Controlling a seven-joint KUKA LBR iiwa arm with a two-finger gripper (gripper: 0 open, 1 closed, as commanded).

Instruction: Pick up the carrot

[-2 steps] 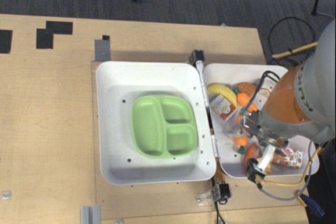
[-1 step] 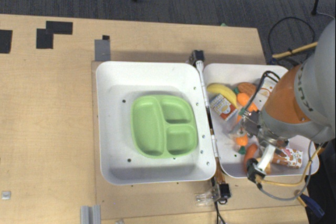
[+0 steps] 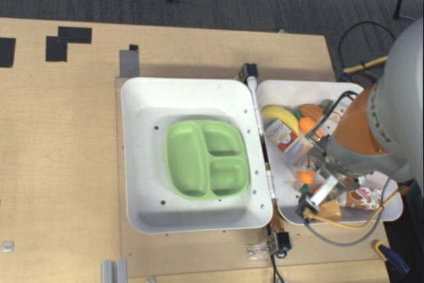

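Orange carrot (image 3: pixel 305 177) in right bin (image 3: pixel 308 83), mostly hidden under arm (image 3: pixel 361 132); long axis unclear; grasp state cannot tell.

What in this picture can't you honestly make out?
All in the camera view:
1. Right bin: the arm covers its right part and hides whatever lies beneath.
2. Orange piece under the wrist: partly covered, so its shape is unclear. It may be the carrot.
3. Printed packet: partly under the arm, and the print is too small to read.
4. Carton beside the banana: the label is too small to read.
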